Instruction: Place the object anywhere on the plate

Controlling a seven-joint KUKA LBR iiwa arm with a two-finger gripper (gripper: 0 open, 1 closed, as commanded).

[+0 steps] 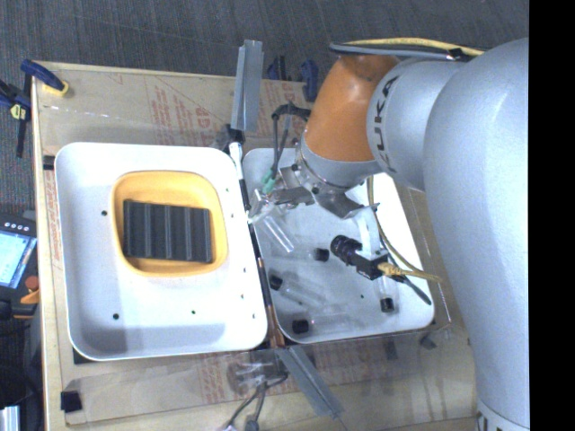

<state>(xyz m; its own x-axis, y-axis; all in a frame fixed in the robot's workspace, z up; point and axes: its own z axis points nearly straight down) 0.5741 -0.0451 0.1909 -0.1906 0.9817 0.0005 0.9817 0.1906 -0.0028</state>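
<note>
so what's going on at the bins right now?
The grey KUKA arm with the orange band is reaching into the right white bin, its gripper low near that bin's upper-left corner. The yellow-rimmed plate with a dark ribbed centre sits in the left white bin.

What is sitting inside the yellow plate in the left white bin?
Inside the yellow rounded plate lies a dark ribbed rectangular block, covering most of its centre. What is under the block cannot be seen. The gripper is over the right bin.
</note>
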